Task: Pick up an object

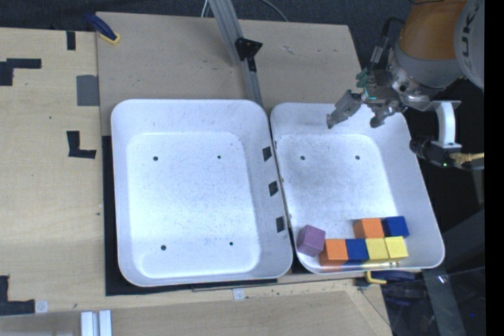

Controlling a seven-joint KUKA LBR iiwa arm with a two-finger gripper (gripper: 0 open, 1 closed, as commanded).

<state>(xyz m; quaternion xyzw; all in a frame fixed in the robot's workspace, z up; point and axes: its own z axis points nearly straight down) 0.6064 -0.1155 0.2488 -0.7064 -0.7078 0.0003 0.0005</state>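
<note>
A: Blocks, small coloured cubes, sit bunched in the near corner of the shallow white right-hand bin (409, 169). A purple cube (312, 238) stands at the left of the bunch, slightly tilted. Just beside it runs a front row: orange cube (336, 249), blue cube (357, 249), then two yellow cubes (386, 249). Behind that row, a second orange cube (368, 228) touches a second blue cube (395, 227).

B: And the claw?

A: The grey two-finger gripper (361, 111) hangs over the far rim of the same bin, well apart from the cubes. Its two fingers are spread, with nothing between them.

B: Any writing to read?

A: Part of a dark letter shows on the orange-banded arm (441, 4) at the right edge, too cut off to read. Nothing else legible.

B: What lies around?

A: The shallow white left-hand bin (126, 169) adjoins the right one. A slanted grey metal bar (222, 0) crosses the tan wooden bench (315, 59) behind them.
</note>
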